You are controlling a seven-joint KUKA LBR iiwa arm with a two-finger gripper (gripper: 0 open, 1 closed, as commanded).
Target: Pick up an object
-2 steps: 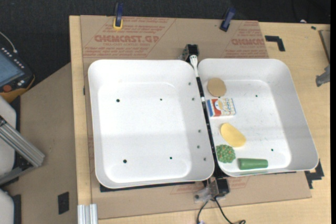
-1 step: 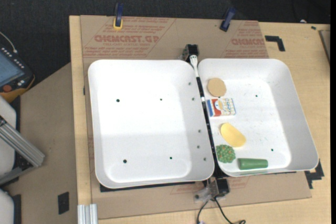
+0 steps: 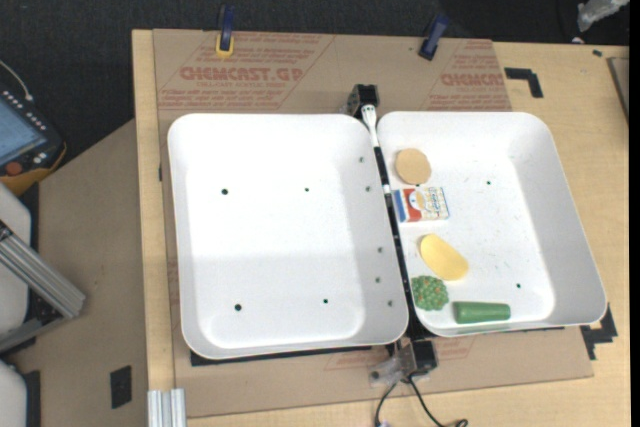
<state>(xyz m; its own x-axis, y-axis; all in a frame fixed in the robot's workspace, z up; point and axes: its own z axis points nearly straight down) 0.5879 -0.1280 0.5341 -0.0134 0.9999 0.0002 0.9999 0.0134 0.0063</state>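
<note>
The right bin [image 3: 530, 205] holds several small objects along its left side. A tan round cookie-like piece [image 3: 412, 166] lies nearest the back. In front of it is a small white, red and blue carton [image 3: 419, 205]. A yellow oval piece [image 3: 443, 257] comes after that, then a green bumpy ball [image 3: 430, 292] and a green cylinder [image 3: 481, 312] lying on its side near the front wall.
The left bin [image 3: 275, 230] sits beside the right one, joined along a black seam [image 3: 383, 205]. Both rest on a cardboard-covered bench [image 3: 300, 65] with two blue clamps [image 3: 226, 31] at its back edge. A cable runs off the front edge [image 3: 400, 395].
</note>
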